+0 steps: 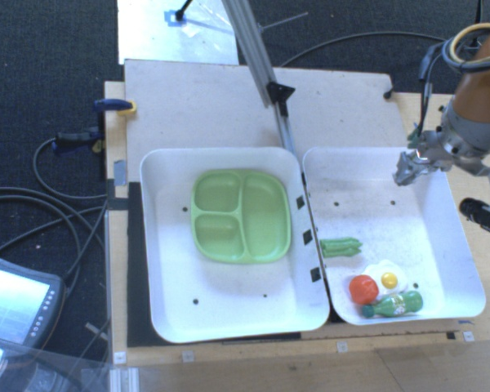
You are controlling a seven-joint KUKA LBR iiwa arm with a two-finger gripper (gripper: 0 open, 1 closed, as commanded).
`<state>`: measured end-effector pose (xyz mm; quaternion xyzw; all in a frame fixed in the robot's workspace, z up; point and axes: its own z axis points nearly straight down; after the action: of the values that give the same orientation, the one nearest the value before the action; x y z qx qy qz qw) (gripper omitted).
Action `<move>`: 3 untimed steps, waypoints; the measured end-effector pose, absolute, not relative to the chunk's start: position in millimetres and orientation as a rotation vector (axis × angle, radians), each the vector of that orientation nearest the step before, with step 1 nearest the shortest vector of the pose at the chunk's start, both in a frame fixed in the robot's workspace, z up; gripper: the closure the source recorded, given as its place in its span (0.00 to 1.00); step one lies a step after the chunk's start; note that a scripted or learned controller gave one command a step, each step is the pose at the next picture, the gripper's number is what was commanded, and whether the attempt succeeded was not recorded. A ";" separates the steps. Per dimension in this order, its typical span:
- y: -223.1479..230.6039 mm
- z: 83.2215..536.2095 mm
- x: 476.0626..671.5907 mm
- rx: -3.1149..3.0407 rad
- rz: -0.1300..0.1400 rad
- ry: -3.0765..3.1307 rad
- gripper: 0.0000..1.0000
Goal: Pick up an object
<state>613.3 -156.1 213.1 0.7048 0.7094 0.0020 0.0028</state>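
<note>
The gripper [408, 170], its grip impossible to make out, hangs over the right bin [441, 219], well apart from the tomato [363, 288] and green bottle [394, 304].

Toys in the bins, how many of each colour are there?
Green: 3, the divided plate, the green pod and the little bottle
Red: 1, the tomato
White and yellow: 1, the fried egg
Total: 5

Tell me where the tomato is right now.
The red tomato lies in the right bin, near its front edge, just left of the fried egg and above the green bottle.
</note>
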 end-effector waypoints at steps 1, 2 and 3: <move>-150.5 267.0 606.6 2.207 0.007 2.226 1.00; -93.0 255.0 589.8 2.211 0.002 2.235 1.00; -42.6 241.2 580.4 2.210 0.002 2.234 1.00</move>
<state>580.4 -42.6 241.2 0.7033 0.7109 0.0007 -0.0007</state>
